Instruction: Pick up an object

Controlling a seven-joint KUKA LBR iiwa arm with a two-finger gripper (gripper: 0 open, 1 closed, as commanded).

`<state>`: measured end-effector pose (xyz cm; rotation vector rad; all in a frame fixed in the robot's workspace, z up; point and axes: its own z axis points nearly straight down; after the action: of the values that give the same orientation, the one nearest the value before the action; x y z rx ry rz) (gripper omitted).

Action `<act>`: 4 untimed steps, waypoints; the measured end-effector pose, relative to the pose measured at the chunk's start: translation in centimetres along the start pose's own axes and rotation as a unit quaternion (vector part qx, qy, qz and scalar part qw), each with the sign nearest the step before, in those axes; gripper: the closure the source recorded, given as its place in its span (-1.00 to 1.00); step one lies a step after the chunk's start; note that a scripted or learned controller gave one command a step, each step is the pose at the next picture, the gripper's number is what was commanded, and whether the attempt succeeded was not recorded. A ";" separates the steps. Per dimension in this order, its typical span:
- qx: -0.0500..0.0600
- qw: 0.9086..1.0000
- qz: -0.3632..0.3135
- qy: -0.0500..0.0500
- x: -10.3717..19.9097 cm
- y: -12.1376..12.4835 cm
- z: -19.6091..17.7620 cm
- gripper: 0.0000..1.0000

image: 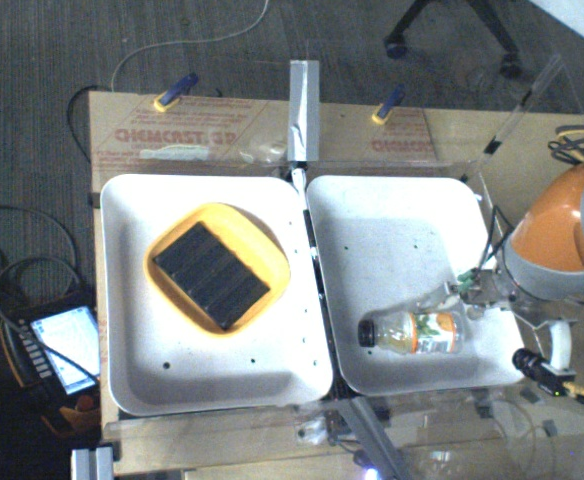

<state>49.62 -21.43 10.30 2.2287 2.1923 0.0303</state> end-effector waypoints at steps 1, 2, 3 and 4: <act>0.008 0.989 -0.150 -0.004 2.5 -1.0 0.9 -1.00; 0.012 0.999 0.050 -0.003 -0.7 7.2 -4.0 -1.00; 0.005 1.000 0.020 -0.005 2.6 2.6 1.1 -1.00; 0.001 0.999 -0.054 -0.006 2.3 -0.6 1.0 -1.00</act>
<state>49.10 -19.09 9.28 2.1011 2.3044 0.0143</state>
